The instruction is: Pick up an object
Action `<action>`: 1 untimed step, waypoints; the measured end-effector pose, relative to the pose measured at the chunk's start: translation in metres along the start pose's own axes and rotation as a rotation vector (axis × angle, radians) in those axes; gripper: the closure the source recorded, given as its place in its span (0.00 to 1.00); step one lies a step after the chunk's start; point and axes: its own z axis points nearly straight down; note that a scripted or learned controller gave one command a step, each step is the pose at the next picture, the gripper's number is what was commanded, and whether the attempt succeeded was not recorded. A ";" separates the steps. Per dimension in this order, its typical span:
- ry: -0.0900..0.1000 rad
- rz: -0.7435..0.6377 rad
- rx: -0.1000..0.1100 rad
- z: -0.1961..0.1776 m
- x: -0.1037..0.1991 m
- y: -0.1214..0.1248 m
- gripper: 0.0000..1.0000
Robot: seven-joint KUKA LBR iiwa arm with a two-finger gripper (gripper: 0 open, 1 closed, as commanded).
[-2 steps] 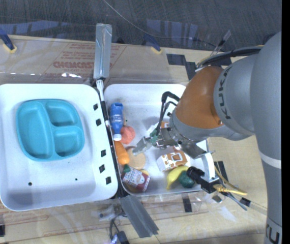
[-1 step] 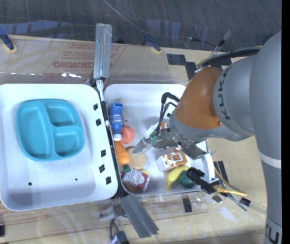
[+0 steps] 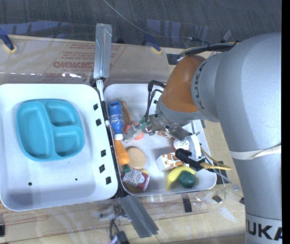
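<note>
One blue bottle [image 3: 115,117] lies left of the end effector [image 3: 146,127] — near.

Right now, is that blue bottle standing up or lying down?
Lying down. The blue bottle rests on its side along the right bin's left wall, white cap pointing toward the orange item.

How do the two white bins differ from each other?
The left bin holds a single thing, a blue divided tray; the right bin is crowded with small items, among them a blue bottle and a banana. The arm reaches over the right bin, while the left bin lies open to view. Both are shallow and white, side by side.
</note>
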 end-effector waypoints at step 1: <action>0.000 -0.005 0.000 -0.010 0.001 0.000 1.00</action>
